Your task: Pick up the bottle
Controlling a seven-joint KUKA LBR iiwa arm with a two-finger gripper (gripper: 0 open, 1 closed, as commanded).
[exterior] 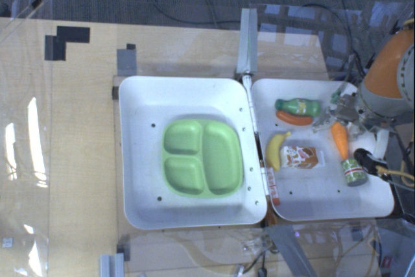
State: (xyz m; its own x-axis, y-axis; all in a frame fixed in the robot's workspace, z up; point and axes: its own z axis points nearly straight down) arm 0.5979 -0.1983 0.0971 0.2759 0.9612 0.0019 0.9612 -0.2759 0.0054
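Note:
The bottle (298, 106) is green with a yellow label and lies on its side near the back of the right bin (324, 201). My gripper (340, 112) hangs over the right part of that bin, just right of the bottle's cap end and a short gap away from it. The grey arm with its orange band (392, 68) comes in from the right behind the gripper. Nothing shows in the gripper's grasp.
An orange-red vegetable (295, 118) lies against the bottle's front side. A carrot (340, 139) and a small green can (353, 172) lie below the gripper. A banana (277, 150) and a snack packet (302, 157) are mid-bin. The left bin (139, 139) holds a green divided tray (201, 157).

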